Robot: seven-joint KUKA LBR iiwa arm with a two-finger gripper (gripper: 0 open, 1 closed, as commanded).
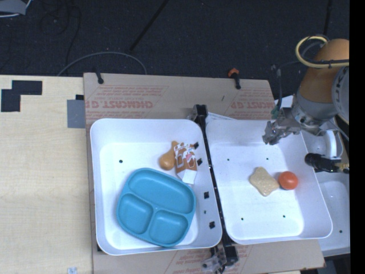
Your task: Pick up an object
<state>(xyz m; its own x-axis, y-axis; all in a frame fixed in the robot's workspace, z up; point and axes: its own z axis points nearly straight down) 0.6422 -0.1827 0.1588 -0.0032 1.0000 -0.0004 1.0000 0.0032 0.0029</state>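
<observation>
**Ana:** Camera view is showing two white bins sitting side by side on the surface; the left bin (108,153) is holding the largest thing, one blue divided plate (155,206), which is looking like stiff, light plastic. Its raised rim is probably offering the only edge to pinch.

**Ben:** And the claw (274,135)?

**Ana:** It is hanging over the far right corner of the right bin (311,224), gripping nothing; how wide it is standing cannot be told at this size.

**Ben:** What is lying nearest it?

**Ana:** One tan, biscuit-like piece (263,181), likely light and firm, best taken across its narrow width. Touching or just beside it is sitting one orange ball (288,180), smooth and probably prone to rolling, so squeezing across its middle is seeming wisest.

**Ben:** Anything else?

**Ana:** One brown-and-white patterned toy (185,157) and one small orange-brown piece (167,160) are resting against the plate's far edge.
</observation>
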